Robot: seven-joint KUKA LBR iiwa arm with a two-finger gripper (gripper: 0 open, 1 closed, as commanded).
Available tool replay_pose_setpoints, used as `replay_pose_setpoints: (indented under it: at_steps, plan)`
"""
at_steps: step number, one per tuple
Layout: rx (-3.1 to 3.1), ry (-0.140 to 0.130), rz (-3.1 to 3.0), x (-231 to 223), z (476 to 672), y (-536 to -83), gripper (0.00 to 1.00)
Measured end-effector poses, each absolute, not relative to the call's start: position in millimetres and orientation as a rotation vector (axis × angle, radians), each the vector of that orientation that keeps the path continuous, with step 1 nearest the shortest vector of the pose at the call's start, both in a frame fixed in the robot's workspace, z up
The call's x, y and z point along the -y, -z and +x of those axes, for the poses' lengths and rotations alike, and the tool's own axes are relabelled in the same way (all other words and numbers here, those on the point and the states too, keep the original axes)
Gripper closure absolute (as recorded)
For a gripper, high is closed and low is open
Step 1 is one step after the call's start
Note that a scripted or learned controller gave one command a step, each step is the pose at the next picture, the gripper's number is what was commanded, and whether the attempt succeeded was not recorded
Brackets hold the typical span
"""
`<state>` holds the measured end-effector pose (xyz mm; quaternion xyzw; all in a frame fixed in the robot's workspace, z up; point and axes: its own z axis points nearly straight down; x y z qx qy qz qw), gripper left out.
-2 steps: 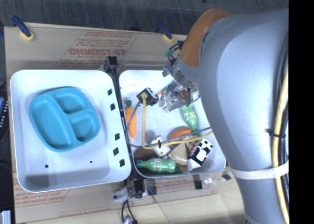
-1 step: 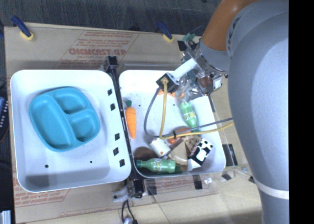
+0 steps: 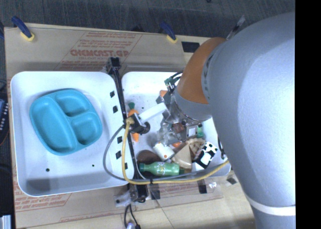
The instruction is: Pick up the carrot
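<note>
Carrot (image 3: 134, 134): small orange piece at right bin's (image 3: 145, 83) left wall, beside clutter. Fingers (image 3: 170, 132) low over bin middle, near white cylinder (image 3: 161, 150); apart or together, cannot tell. Green bottle (image 3: 161, 169) along front edge. Blue tray (image 3: 65, 120) in left bin (image 3: 25, 138).

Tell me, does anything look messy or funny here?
Yes. The right bin is a jumble: a green bottle lies on its side among piled toys. The blue tray sits askew in the left bin.
</note>
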<state>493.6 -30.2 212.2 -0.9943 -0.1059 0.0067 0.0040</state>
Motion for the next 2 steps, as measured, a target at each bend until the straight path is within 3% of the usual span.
replay_pose_setpoints:
  at_steps: [1, 2]
  plan:
    - [0.361, -0.01, -3.116, -38.3, 530.7, -254.8, 1.0]
    - [0.393, -0.005, -3.114, -72.0, 586.6, -339.3, 1.0]
